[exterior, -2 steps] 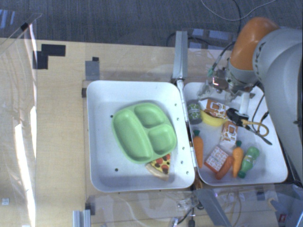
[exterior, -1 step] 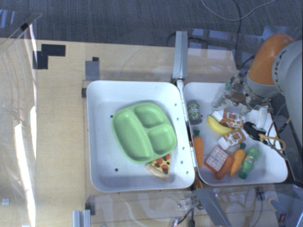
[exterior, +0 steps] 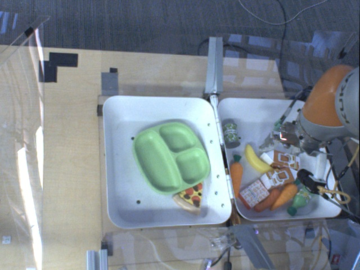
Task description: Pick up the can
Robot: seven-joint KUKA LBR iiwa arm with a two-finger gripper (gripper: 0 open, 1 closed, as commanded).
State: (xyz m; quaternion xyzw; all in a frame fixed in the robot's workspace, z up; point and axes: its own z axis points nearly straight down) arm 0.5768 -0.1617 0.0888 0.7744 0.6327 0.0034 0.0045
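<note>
Lying on side at right bin [exterior: 247, 103] left edge: can [exterior: 230, 133]. Gripper [exterior: 279, 133] near banana [exterior: 257, 159]; finger state cannot be determined.

Light wood surface [exterior: 67, 151] with black tape marks [exterior: 56, 63] near upper left. Dark grey-blue carpet floor [exterior: 140, 10] beyond it, a thin cable [exterior: 270, 10] looping across. Metal bracket post [exterior: 214, 66] at the surface's far edge. Clear plastic panel [exterior: 25, 122] at left catches bright glare.
</note>
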